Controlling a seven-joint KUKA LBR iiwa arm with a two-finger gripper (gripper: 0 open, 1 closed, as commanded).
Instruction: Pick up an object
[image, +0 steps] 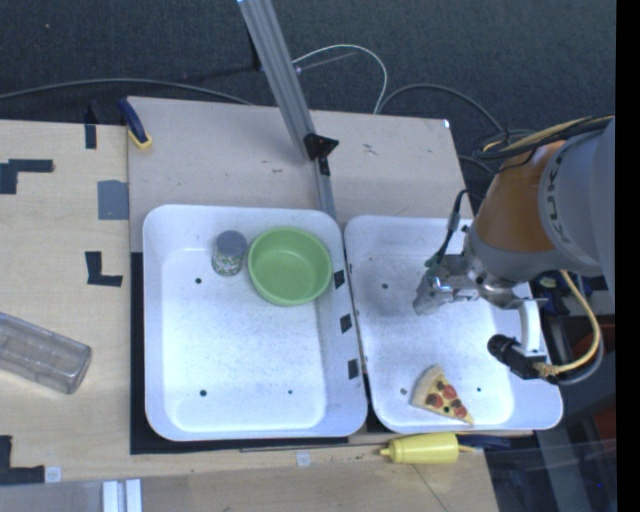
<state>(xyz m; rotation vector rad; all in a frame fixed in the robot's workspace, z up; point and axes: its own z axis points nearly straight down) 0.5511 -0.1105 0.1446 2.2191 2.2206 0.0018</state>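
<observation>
Camera view: the hand (432, 298) sits mid-right, finger spread impossible to tell; best to shift lower-right over the pizza slice (441, 393) before descending.

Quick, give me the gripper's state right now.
Gripper: low over the right bin, away from the pizza slice; nothing seen in it; open or closed cannot be told.

Even, fairly bright overhead light; the two white bins (160, 300) read slightly bluish and speckled with noise; soft, short shadows sit under the green bowl (290, 265) and the arm (540, 210); detail is coarse and mildly blurred throughout; the dark floor (120, 45) looks grainy.
</observation>
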